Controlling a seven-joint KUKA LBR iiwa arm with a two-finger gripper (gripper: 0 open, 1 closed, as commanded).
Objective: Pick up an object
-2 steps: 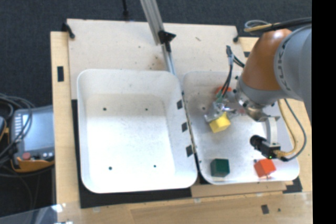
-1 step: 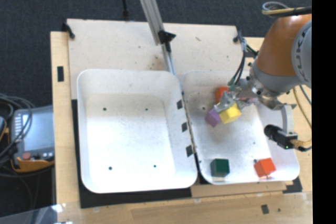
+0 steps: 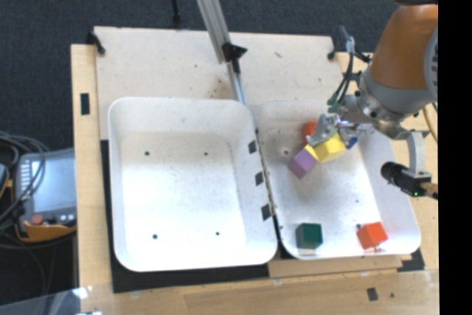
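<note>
Jaws at a cluster of small blocks in the right bin; grip state not readable.

The jaws (image 3: 335, 130) sit low at the back of the right bin (image 3: 394, 195), directly over a yellow block (image 3: 330, 148), and I cannot tell how far apart they stand or whether the block is pinched between them. Touching the yellow block on its lower left is a purple block (image 3: 300, 163), tilted; an orange block (image 3: 309, 130) peeks out just behind. These look like small, rigid, matte cubes, probably light and easy to pinch across two flat opposite faces, though crowding may make a clean grasp awkward. Well apart, near the front rim, lie a dark green block (image 3: 310, 234) and another orange-red block (image 3: 372, 234). The left bin (image 3: 184, 181) is smooth, speckled white plastic on the pale wooden bench (image 3: 169, 55).
</note>
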